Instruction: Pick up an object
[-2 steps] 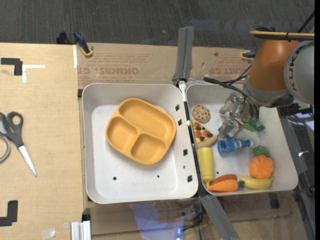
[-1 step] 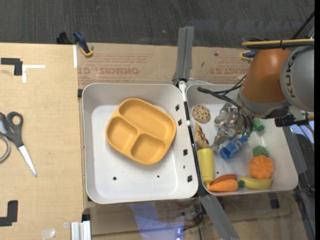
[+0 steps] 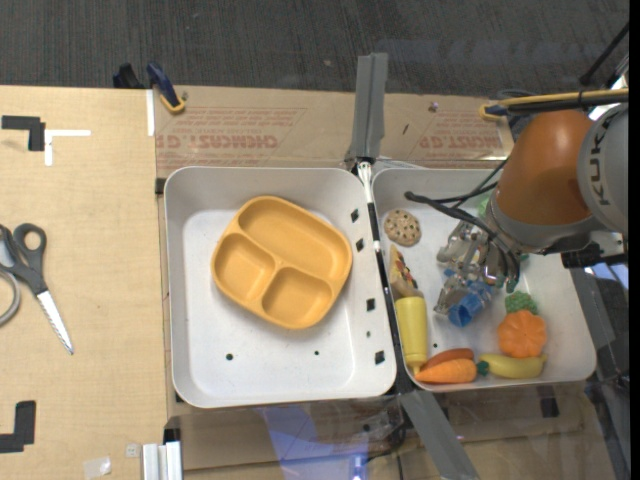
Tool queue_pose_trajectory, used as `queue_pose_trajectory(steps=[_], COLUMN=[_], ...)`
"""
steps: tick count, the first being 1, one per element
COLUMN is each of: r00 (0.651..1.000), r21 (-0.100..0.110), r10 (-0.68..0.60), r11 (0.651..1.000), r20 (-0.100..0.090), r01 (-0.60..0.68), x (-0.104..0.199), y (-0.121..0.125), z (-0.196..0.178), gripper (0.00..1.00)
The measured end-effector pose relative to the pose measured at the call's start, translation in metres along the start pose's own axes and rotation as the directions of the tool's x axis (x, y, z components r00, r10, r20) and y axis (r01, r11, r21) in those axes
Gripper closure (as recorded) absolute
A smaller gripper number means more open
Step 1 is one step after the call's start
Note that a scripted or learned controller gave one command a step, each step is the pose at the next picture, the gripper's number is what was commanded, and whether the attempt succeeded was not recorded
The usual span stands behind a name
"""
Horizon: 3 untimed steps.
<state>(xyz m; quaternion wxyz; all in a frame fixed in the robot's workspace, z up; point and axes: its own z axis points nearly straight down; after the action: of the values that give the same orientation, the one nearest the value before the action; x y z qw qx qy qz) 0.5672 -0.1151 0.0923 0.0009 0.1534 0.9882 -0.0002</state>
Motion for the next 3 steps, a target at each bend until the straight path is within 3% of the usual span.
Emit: queue_pose_trajectory(steps=[1, 2, 3], r00=[1.0, 0.996, 0.966], r21=[0.0, 0.0, 0.0], r10=[-0.002, -0.087, -0.257], r11=[1.0, 0.996, 0.966], r20=[0.004, 0.003, 0.003], r01=[0.002, 0.087, 0.257], x=[-0.001, 0.0, 0.025], y=[0.0, -0.05, -0.06], z=[-0.01, -0.138, -0.024], gripper=[1.0, 1.0, 1.0])
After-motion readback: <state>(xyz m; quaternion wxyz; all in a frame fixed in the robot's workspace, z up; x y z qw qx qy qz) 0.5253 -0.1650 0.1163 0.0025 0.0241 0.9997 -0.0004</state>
